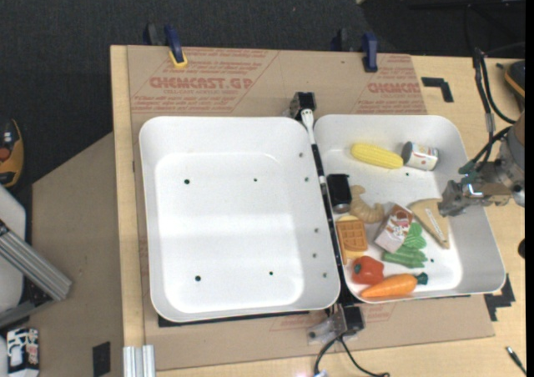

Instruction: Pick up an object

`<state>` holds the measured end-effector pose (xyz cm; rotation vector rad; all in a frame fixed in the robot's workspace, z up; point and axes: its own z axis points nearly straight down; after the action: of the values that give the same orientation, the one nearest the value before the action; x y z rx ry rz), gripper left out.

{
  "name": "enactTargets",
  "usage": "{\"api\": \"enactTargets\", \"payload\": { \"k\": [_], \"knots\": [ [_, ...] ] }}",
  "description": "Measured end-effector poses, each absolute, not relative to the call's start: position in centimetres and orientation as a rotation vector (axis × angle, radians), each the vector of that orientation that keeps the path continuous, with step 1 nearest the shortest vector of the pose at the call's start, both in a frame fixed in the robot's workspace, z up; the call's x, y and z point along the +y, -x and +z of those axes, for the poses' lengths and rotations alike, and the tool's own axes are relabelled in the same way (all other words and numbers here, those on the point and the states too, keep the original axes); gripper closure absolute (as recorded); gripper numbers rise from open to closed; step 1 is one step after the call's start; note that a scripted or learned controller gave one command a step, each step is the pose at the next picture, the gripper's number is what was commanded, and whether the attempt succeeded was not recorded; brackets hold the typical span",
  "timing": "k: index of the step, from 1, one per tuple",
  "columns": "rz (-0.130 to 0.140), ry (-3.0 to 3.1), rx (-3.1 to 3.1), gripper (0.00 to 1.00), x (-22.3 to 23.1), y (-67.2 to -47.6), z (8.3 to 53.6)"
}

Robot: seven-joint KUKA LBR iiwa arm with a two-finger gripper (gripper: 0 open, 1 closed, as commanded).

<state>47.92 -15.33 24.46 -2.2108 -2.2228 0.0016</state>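
The right bin (477, 257) holds several toy foods. A yellow corn cob (377, 156) and a small white can (420, 156) lie at the back. A waffle (352, 236), a red tomato (368, 268), an orange carrot (390, 286), a green vegetable (409, 248), a small box (394, 230) and a tan wedge (435, 218) crowd the front half. My gripper (457, 198) hangs at the bin's right side, just right of the tan wedge and above the bin floor. Nothing is visibly held in it.
The left bin (225, 217) stands beside the right one, with a black divider clip (338, 190) between them. Both sit on a brown board (250, 75) held by blue clamps at the back. Cables run at the far right.
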Motion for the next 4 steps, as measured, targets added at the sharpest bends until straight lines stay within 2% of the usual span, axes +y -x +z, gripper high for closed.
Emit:
{"api": "enactTargets", "payload": {
  "k": [1,2,3,4],
  "knots": [
    [0.002,2.208,-2.224,1.0,-7.9,-48.0,19.5],
    [-0.002,2.23,-2.222,1.0,-12.5,-48.0,24.9],
    [-0.022,2.216,-2.242,1.0,-4.0,-48.1,38.0],
    [-0.025,2.228,-2.237,1.0,-2.1,-49.8,53.0]
  ]
}}
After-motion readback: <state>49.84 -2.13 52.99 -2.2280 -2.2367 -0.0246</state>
